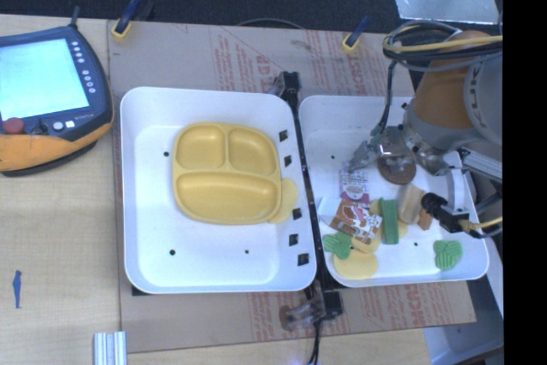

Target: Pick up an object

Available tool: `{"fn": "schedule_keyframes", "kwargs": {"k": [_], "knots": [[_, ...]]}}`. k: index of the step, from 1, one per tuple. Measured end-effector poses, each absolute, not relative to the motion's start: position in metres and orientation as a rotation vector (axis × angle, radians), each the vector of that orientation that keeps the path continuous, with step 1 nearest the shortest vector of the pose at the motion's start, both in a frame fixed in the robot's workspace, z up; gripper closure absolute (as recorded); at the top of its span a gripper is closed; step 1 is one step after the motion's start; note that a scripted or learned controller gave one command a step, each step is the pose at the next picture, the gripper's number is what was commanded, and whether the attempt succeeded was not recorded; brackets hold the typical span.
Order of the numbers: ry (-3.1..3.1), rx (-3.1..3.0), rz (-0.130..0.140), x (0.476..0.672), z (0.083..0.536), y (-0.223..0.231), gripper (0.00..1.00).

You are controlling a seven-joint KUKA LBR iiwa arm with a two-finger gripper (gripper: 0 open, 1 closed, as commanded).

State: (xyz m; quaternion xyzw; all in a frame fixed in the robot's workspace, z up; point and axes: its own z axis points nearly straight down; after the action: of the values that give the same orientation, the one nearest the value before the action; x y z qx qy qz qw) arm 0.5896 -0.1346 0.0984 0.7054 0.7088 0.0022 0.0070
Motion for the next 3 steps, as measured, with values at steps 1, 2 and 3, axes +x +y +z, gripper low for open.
{"fn": "schedule_keyframes", "kwargs": {"k": [1,2,3], "knots": [[2.225,2.21,0.003,0.66,0.094,-0.178,0.0],[2.228,2.222,-0.008,0.607,0.092,-0.194,0.0],[2.229,2.222,-0.007,0.537,0.092,-0.169,0.0]]}}
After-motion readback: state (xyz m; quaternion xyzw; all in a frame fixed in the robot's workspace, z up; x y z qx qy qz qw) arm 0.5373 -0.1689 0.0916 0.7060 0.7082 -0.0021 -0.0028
